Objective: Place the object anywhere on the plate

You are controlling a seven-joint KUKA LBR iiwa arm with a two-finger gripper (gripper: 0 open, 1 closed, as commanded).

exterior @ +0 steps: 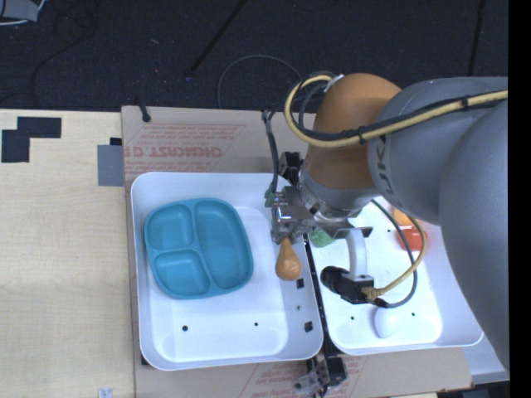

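A blue three-compartment plate lies in the left white bin, toward its left side. My gripper hangs over the left bin's right edge, next to the divider between the bins. It is shut on the narrow top of a tan pear-shaped object, which hangs below the fingers to the right of the plate and apart from it. The grey arm with its orange band covers much of the right bin.
The right bin holds a green item partly under the wrist, an orange-red object and a white object. A black cable plug dangles from the wrist over that bin. Cardboard lies under both bins.
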